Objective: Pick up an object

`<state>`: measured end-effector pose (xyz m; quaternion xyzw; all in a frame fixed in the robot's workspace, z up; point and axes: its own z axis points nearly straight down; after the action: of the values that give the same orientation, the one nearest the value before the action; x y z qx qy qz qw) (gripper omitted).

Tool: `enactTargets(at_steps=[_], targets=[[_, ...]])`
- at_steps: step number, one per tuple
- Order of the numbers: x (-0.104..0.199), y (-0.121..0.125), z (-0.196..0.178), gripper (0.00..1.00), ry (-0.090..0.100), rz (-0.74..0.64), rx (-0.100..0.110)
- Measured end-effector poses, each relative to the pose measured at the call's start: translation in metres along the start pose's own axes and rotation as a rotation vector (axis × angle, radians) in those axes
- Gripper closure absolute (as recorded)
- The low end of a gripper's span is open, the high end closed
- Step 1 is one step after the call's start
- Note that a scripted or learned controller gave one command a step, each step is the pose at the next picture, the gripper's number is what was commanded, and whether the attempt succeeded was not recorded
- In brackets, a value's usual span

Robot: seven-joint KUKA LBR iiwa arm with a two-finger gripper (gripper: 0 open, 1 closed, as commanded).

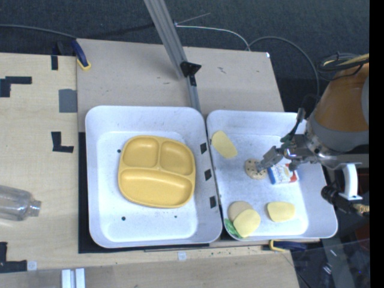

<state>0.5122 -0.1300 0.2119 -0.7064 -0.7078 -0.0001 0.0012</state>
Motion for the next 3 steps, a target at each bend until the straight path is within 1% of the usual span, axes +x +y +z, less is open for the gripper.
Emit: enactTargets(at_steps=[1, 2, 3], targets=[[0.001, 0.0, -0.01, 1.0, 0.002, -0.002, 0.0], [0.021, 0.023, 0.024, 1.0, -0.002, -0.001, 0.003], [0.021, 0.093, 0.05, 1.0, -0.002, -0.002, -0.002]])
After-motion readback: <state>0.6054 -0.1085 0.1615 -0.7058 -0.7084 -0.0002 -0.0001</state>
